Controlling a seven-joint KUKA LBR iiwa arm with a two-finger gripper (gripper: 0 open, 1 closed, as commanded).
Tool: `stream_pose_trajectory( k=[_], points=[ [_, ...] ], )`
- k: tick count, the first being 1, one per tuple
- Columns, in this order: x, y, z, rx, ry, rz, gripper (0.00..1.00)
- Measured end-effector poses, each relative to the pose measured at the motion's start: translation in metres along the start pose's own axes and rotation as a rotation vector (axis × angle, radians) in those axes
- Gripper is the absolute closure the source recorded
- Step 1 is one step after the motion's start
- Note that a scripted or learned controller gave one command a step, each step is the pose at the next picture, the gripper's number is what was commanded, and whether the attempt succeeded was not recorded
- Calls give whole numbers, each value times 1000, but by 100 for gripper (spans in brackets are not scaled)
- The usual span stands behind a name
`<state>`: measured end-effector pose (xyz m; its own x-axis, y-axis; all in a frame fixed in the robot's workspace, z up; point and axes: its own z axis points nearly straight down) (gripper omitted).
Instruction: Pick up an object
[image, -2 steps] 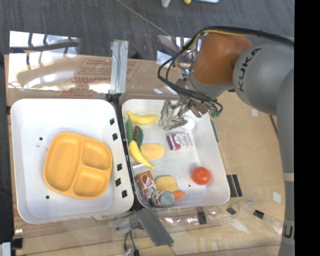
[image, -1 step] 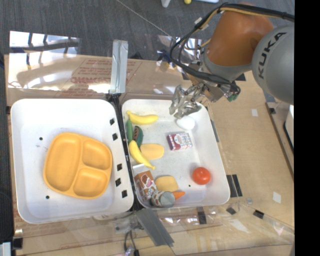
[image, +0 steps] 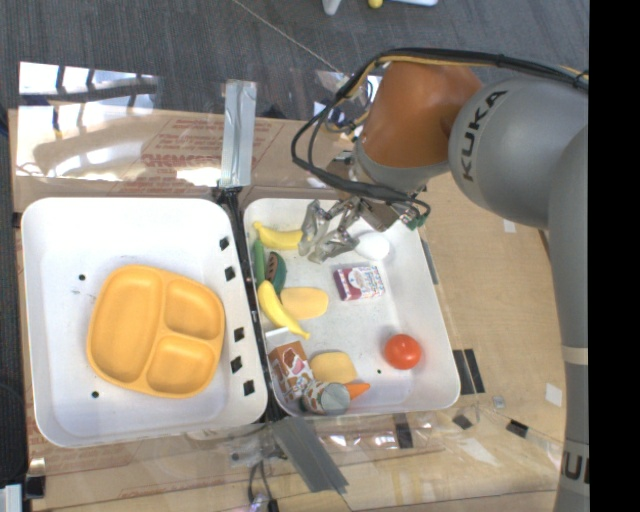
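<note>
Two white bins (image: 40, 300) sit on the counter; jaws (image: 325, 240), spread and gripping nothing, hover near a banana (image: 278, 237). Approach step; next, descend and close.

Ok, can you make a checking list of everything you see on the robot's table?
Surface: two white bins, left bin, right bin.
Job's things: bananas, tomato, small carton, other toy food.
Clutter: yellow divided tray in left bin.
Grippers: gripper over right bin's top, near a banana; grip unclear.
Cables: black cables looping by the wrist.
Surroundings: cardboard sheet, dark floor.
</note>
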<state>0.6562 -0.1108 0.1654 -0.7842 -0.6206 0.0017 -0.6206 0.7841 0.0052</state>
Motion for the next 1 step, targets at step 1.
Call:
stream_pose_trajectory(
  k=[1],
  points=[
    [12,-19,-56,10,-7,86,100]
  ],
)
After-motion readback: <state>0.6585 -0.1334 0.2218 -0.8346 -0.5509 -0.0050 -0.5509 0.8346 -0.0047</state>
